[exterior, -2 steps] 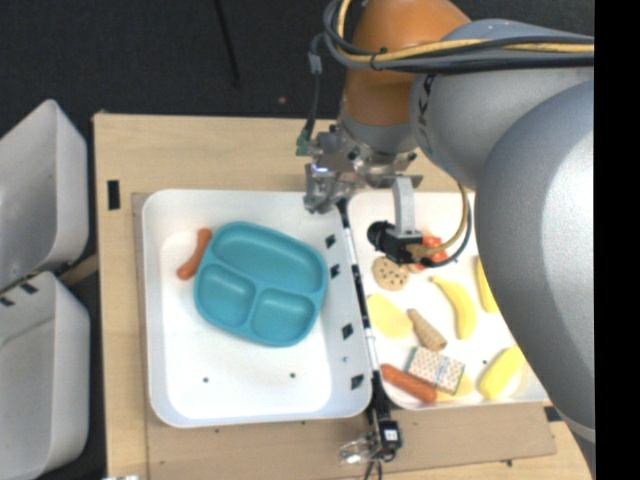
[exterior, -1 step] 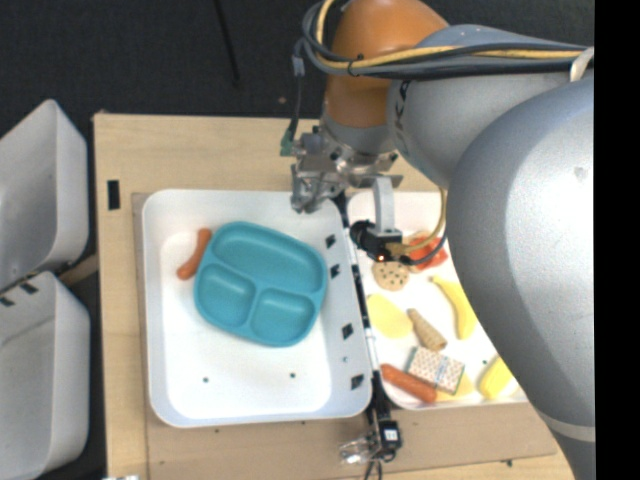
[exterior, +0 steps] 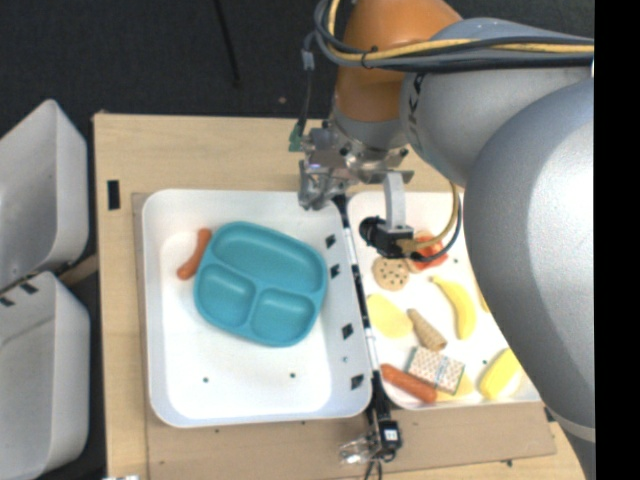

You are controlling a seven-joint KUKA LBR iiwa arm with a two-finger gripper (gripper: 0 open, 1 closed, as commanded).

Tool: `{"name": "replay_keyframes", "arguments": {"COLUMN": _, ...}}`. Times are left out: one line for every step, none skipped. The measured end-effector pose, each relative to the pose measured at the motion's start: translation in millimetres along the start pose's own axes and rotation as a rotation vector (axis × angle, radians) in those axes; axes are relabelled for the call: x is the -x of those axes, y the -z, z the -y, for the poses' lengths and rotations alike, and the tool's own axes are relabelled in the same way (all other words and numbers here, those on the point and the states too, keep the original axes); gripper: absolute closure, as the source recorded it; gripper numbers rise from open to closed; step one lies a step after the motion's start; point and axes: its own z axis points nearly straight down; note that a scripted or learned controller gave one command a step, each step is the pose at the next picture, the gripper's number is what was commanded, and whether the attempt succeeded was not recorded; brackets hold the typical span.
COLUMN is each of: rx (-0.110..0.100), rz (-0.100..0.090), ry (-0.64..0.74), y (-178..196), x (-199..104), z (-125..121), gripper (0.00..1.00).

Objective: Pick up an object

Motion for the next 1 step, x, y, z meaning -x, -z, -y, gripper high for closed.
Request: {"name": "replay_keyframes", "arguments": {"rx": -0.004, "rz": 0.001, "ry": 0.002, "y": -10.6, "x": -15.0, "z": 0.6, "gripper": 1.0}}
